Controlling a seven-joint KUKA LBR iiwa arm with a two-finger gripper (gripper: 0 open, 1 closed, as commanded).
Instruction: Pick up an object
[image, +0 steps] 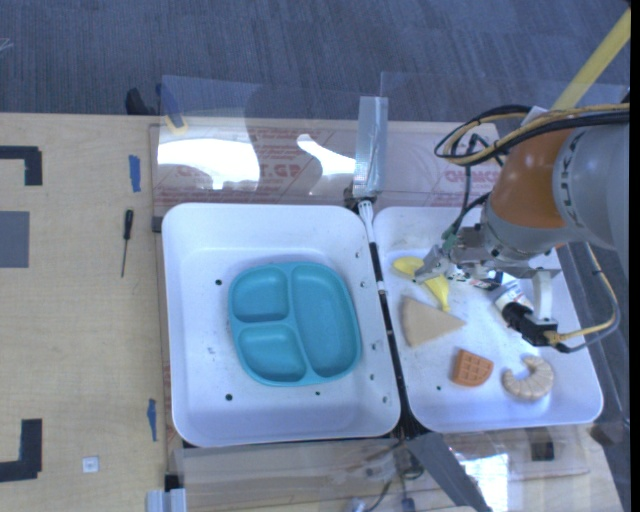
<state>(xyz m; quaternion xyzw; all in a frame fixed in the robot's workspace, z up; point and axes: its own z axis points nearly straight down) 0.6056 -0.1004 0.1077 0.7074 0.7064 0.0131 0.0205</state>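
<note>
A pale wooden bench (70, 330) fills the left and lower part, marked with black squares and brackets and small strips of blue tape (134, 172). A screwdriver (126, 240) lies on it. Beyond the bench runs dark blue-grey carpet (300, 45). Clear plastic sheeting (250, 150) behind the bins catches bright glare from overhead light

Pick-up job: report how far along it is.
Done: the arm has reached into the right bin, with the gripper low beside the yellow piece. In hand: nothing visibly lifted; the grip itself is hard to make out. Left: lifting an item. The tan wedge, waffle and shrimp lie on the bin floor; the blue tray sits in the left bin.
</note>
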